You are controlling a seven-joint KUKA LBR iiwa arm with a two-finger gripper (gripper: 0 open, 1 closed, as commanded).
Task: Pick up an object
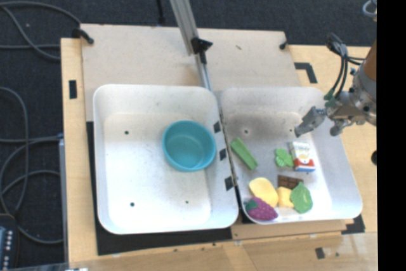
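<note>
Right now, in the camera view, the gripper (322, 123) hangs over the right bin (266, 105), its two fingers spread and nothing between them. I'd guess the toys are heaped in that bin's near corner as ready pickings. The small carton (303, 157) lies just below the gripper, apart from it. A blue bowl (188, 145) sits in the left bin (127, 200).

Obscured and cut-off items, right bin and arm

The arm (366, 82) is cut off at the right edge, only its wrist showing. Finger spacing on the gripper (322, 124) is too blurred to judge. A dark brown item (288, 182) lies partly under the yellow (263, 190) and green (302, 198) pieces; identity unclear.
</note>
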